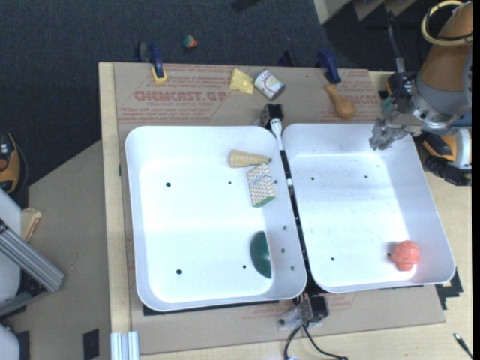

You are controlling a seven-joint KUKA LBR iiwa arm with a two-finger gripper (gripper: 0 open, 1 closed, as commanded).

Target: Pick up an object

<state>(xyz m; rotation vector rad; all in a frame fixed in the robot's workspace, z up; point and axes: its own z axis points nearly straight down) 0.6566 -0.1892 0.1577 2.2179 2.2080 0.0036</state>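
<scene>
Landmark: the black divider strip point(289, 182) where the two bins met.

Right of the strip lay the right white bin point(352, 201). The arm point(444, 66), grey with an orange band, came in from the right, and its pincer point(382, 137) hovered over the far right corner of that bin, well away from the strip. Pincer tips were small and blurred, so apart or together: cannot tell. Nothing visible between them.

An orange-pink lumpy object point(406, 255) sat in the right bin, far right of the strip and near the bin's front edge, well apart from the pincer.

Left of the strip, in the left white bin point(187, 223): a tan cone point(247, 158) lying on its side, close to the strip at the back; a patterned green-and-white packet point(261, 184) just in front of the cone, close to the strip; a dark green object point(261, 253) near the front, just beside the strip.

Behind the strip on the counter point(187, 96): a yellow wedge point(241, 82), a small white box point(269, 84) beside it, and further right a tan wooden piece point(340, 102). Blue clamps point(157, 62) gripped the counter's back edge.
</scene>
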